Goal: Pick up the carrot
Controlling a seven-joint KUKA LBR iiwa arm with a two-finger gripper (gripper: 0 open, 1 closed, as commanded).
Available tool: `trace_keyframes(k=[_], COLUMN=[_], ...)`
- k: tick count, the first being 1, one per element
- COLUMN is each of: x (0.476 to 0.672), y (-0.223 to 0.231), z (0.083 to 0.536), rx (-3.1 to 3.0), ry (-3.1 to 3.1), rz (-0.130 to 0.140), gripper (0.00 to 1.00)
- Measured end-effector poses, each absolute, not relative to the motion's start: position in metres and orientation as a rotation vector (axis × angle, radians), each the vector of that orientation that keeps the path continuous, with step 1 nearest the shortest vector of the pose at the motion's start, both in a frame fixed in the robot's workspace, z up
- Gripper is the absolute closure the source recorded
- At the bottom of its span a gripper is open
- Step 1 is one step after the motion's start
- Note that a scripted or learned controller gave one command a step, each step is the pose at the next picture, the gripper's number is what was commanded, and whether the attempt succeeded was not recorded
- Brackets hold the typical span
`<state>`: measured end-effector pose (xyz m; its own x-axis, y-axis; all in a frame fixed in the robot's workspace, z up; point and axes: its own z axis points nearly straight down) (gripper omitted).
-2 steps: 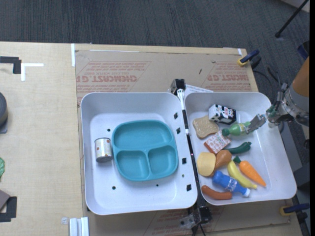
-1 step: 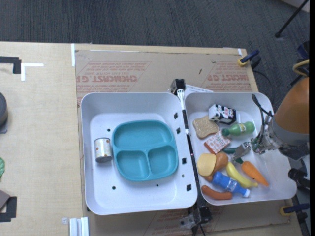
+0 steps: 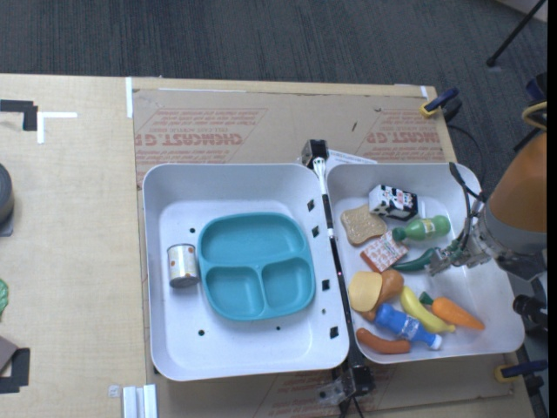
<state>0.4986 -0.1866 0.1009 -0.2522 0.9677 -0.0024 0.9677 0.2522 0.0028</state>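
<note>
Counting: one carrot (image 3: 457, 313) | one banana (image 3: 424, 310) | claw (image 3: 446, 264) state unclear

Wooden bench (image 3: 70, 259), pale tan, seen from above at a slant. A brown cardboard sheet (image 3: 261, 129) printed with red lettering lies flat on the bench and extends beneath two shallow white bins set side by side, their inner rims touching. The left bin (image 3: 165, 338) and the right bin (image 3: 500, 342) both rest on the cardboard. A small black clip (image 3: 315, 152) sits at the far end of the seam between the bins. Black bracket marks (image 3: 22, 111) lie on the bare wood near the far left, and a white strip (image 3: 139, 401) lies at the near edge, just left of the cardboard
</note>
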Motion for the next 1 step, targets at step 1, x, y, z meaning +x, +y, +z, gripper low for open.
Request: trace_keyframes(k=[1], x=[0.4986], y=[-0.1866], z=[0.1009], rx=[1.918], ry=[2.484], rz=[0.001], gripper=[0.00])
